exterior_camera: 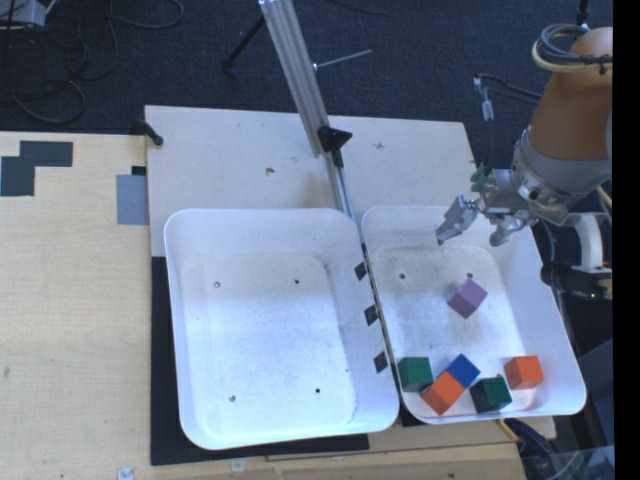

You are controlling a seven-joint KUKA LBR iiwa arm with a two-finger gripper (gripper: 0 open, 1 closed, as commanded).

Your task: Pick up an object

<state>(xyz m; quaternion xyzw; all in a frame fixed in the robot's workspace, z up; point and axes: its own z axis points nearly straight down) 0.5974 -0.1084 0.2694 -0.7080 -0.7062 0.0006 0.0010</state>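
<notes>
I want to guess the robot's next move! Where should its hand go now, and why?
Probably down and toward the purple block. The gripper hangs with its fingers open and nothing between them, over the far end of the right bin. That block sits alone, while the others crowd the near edge.

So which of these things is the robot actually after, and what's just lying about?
For the job: tool, open above the right bin; purple block, orange blocks, blue block, green blocks.

Just about: left bin, metal rail, floor cables.
</notes>
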